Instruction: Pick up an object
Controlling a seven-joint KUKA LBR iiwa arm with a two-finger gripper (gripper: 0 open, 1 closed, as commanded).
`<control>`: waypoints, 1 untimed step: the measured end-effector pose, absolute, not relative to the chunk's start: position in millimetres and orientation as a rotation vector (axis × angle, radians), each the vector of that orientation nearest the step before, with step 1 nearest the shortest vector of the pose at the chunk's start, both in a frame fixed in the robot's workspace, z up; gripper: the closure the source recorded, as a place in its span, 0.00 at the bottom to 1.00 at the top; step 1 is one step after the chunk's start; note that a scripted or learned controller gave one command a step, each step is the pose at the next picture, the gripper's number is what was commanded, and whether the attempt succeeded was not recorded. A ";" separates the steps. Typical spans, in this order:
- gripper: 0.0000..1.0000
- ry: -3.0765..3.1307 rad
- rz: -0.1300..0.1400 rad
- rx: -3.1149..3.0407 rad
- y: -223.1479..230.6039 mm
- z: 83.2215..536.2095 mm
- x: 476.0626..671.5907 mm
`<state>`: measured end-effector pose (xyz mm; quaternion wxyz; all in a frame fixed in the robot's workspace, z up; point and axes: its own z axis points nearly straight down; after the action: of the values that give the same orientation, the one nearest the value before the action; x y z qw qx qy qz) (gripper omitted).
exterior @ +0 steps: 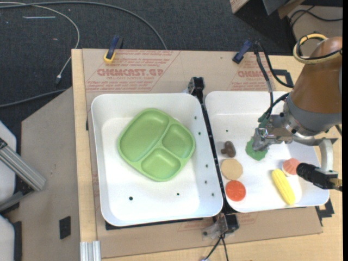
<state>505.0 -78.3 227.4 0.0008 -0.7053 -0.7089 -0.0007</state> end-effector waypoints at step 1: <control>1.00 -2.228 -0.002 -2.212 -17.2 224.9 514.1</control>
<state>514.1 -17.2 224.9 0.0008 -0.7046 -0.7096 -0.0007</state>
